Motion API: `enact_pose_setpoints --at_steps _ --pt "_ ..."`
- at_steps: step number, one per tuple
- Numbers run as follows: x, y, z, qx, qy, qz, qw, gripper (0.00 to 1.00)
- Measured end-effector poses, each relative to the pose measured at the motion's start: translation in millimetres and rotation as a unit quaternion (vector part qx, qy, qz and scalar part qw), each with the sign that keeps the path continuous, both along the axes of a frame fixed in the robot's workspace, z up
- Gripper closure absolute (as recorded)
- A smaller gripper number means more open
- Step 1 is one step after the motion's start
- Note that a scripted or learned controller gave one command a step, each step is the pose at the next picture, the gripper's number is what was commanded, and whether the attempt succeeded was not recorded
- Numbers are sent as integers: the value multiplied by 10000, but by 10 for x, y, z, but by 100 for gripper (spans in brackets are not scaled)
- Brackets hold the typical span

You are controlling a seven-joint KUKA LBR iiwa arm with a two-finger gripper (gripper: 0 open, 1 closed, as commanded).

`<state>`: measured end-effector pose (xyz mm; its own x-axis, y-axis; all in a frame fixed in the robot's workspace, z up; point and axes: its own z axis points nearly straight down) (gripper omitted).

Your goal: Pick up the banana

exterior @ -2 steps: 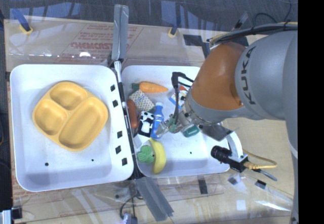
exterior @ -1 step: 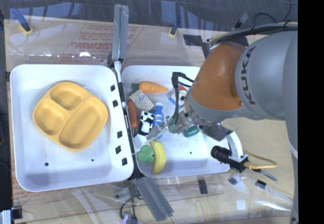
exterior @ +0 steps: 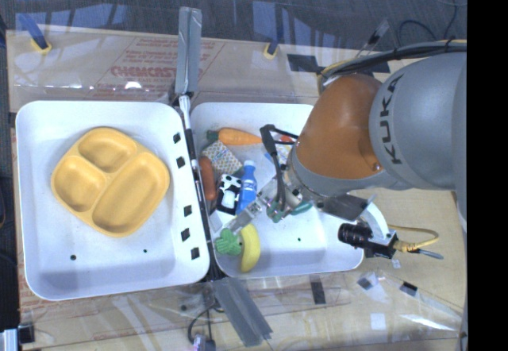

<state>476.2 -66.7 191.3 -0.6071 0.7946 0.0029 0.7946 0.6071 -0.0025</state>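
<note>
Small yellow curved plastic banana [exterior: 250, 247] lies at 6 o'clock in the right white bin [exterior: 333, 259], touching a green leafy toy [exterior: 229, 243]. Tool [exterior: 255, 209] hovers just above it at 12 o'clock, its opening cannot be told. Risk: snagging the green toy or blue bottle [exterior: 248, 185]. Bench [exterior: 103, 63] is plastic-covered cardboard.

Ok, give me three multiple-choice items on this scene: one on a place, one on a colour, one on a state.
1. Where does the banana lie?
A. right bin, near front wall
B. left bin
C. on the divided plate

2. What colour is the divided plate?
A. blue
B. yellow
C. red

3. What state is the banana in?
A. lifted in the hand
B. resting on the bin floor
C. outside both bins

Answers: 1 A, it sits low in the right bin beside a green toy. 2 B, the plate is plainly yellow. 3 B, it lies flat, apart from the hand.
</note>
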Motion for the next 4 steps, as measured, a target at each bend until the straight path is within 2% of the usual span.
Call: enact_pose_setpoints --at_steps 1,2,3,4 --pt "10 -385 -985 -16 -35 1403 9901 0" --pt "195 -113 11 -3 -25 1471 9891 0" --pt "79 -369 -884 -45 -137 2164 9762 0" --pt "406 -157 12 -2 -27 3744 9273 0"
